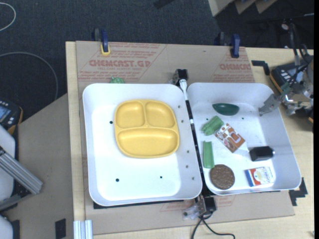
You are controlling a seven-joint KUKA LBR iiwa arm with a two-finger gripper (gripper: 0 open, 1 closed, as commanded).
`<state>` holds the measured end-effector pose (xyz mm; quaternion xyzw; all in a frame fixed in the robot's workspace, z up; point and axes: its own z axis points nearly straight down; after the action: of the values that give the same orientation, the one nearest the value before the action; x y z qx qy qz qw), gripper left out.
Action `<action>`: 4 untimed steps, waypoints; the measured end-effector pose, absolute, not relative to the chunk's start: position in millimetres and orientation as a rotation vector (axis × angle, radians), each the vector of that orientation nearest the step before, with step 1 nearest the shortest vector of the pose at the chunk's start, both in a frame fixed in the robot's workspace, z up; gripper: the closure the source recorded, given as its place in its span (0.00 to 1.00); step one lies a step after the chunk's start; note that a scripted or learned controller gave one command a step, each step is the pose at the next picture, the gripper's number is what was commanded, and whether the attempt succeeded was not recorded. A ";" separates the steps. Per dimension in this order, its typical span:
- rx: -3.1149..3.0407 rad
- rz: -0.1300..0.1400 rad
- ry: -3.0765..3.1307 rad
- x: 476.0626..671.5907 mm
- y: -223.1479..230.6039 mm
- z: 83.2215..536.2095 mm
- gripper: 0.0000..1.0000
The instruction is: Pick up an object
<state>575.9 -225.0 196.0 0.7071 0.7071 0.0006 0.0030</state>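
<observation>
Your gripper [269, 106] sits over the far right corner of the right bin [279, 133], and honestly you can't tell how its tips are set from here. All your pickable stuff is loose in that bin: dark green bowl [226, 108], black block [261, 153], brown disc [222, 176]. The yellow divided plate [146, 128] sits in the left bin [99, 148].

Bright, even light; slightly soft focus

Two white bins [94, 148] are sitting side by side: one is holding a single yellow divided plate [146, 128], the other seemingly seven small objects [229, 136].
</observation>
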 end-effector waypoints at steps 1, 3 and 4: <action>2.207 0.012 2.222 518.0 -154.2 359.6 0.00; 2.216 0.004 2.219 480.5 -71.9 460.5 1.00; 2.222 -0.011 2.234 478.5 -17.1 344.5 1.00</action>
<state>478.5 -17.1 344.5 0.7052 0.7089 -0.0035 -0.0046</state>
